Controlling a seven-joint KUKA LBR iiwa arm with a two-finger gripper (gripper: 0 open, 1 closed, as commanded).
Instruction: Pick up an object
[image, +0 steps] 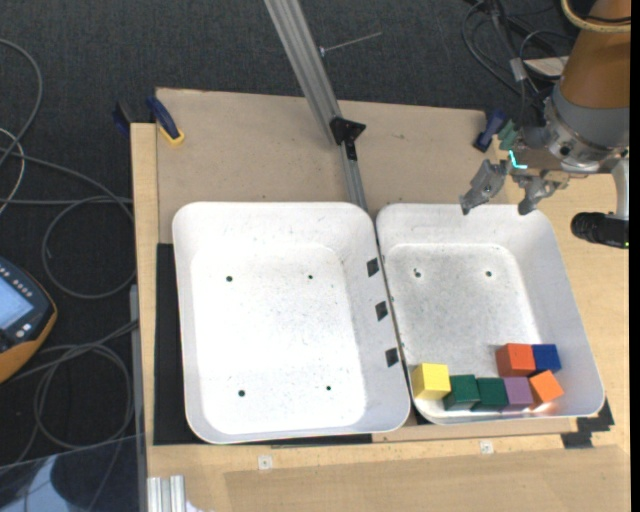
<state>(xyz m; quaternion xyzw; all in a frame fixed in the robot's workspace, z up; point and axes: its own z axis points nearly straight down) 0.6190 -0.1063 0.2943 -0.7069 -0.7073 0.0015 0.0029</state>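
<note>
Above the far edge of the right bin (560, 250), the gripper (505, 198) hangs with its two fingers spread apart and nothing between them. By that showing the pick has not begun: no block is lifted, and the reach down, the closing and the raising all remain. Every block sits well apart from the gripper, bunched along the near wall of the right bin. A yellow block (432, 379) lies at the left of the cluster, two green blocks (476, 391) just beside it, then a purple block (517, 390), with an orange block (546, 386) at the corner. Behind these sit a red block (517, 357) and a blue block (546, 356), touching. Beside the right bin, the left bin (270, 320) holds no blocks.
</note>
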